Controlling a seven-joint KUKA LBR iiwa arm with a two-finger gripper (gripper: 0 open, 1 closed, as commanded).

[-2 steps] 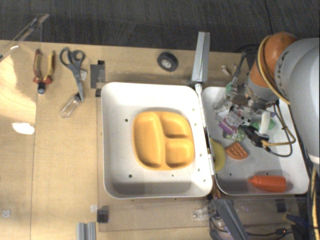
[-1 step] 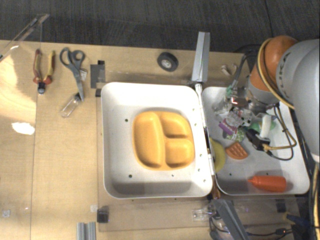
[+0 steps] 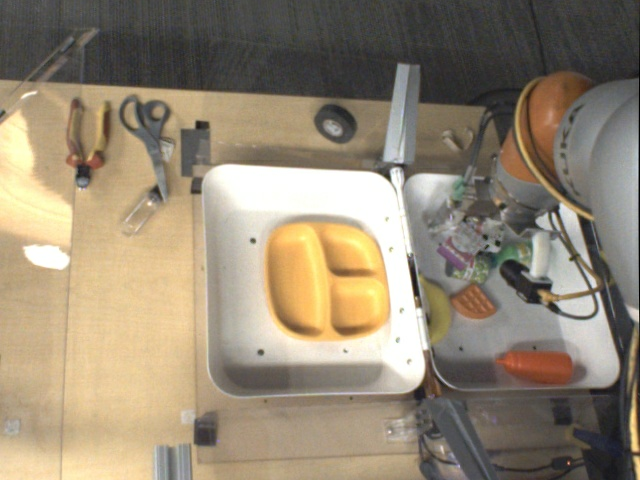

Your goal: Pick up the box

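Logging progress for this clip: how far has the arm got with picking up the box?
Done: the arm has reached into the right bin, its gripper low over a clutter of small items at the bin's far end. In hand: nothing that can be confirmed; the wrist hides the fingers, and no box can be made out there. Left: grasp and lift. The yellow divided tray sits in the left bin, untouched.

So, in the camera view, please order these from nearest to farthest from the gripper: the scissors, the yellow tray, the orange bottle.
Gripper is in the right bin.
1. Orange bottle, right bin, near corner.
2. Yellow tray, left bin, middle.
3. Scissors, bench, far left.
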